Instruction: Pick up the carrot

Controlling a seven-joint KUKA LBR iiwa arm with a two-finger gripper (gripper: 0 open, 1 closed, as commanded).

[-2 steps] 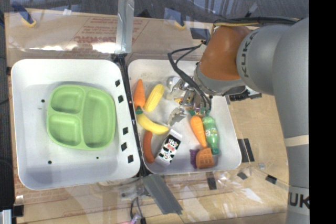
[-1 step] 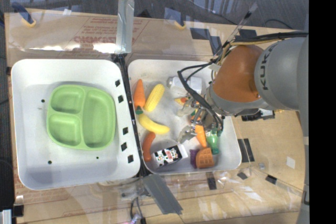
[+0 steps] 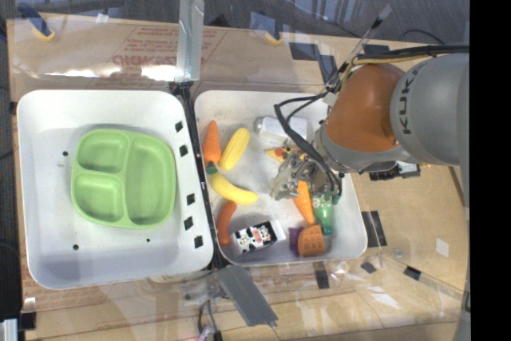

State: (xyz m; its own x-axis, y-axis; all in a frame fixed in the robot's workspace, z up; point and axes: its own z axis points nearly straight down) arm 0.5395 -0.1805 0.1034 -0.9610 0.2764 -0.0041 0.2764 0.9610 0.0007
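One carrot (image 3: pixel 304 203), orange, lying right at the claw (image 3: pixel 297 181) tips in the right bin (image 3: pixel 351 239); claw's spread cannot be told. Pickup pending: carrot apparently unlifted.

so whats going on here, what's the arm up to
The arm reaches into the right bin from the right, with its end effector low over a carrot near the bin's right side. Whether it has a grip on the carrot is not clear. Another carrot lies by the left wall, next to a corn cob and a banana. The left bin holds a green divided plate.
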